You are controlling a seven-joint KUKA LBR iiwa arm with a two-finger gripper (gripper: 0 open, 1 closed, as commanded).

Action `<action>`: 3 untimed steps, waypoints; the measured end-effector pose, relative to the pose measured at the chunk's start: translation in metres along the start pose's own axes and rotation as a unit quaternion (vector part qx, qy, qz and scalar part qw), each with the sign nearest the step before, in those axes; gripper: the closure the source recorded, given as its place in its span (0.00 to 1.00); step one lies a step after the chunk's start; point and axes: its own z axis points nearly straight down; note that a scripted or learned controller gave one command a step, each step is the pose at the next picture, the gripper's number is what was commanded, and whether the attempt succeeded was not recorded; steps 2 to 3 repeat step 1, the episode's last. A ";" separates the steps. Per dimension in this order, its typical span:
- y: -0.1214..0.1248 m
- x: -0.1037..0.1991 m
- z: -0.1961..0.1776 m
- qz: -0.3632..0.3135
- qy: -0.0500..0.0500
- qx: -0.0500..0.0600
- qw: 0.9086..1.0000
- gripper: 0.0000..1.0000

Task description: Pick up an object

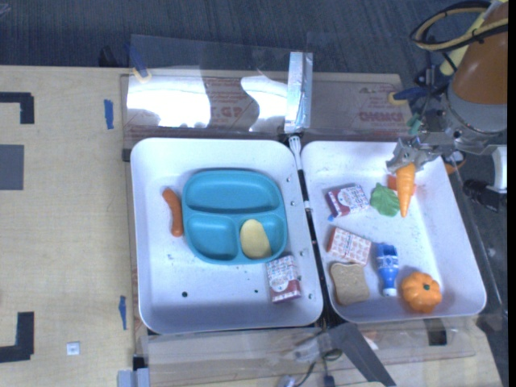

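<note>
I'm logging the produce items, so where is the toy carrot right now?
The carrot hangs upright at the gripper, over the right bin's far right part, just right of the green leafy piece.

A robot arm (482, 87) enters at the upper right. Its visible body is a rounded orange section (482, 69) above a pale grey collar (480, 119). Yellow and black cables (451, 24) loop in an arc over the top of it. Below the collar sits a small metal gripper (413, 153) of grey and silver parts, with dark wires and a blue piece beside it.
</note>
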 end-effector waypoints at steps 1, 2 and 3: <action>-0.024 0.021 -0.009 -0.001 0.001 0.005 1.000 1.00; -0.024 0.021 -0.009 -0.001 0.001 0.005 1.000 1.00; -0.024 0.021 -0.009 -0.001 0.001 0.005 1.000 1.00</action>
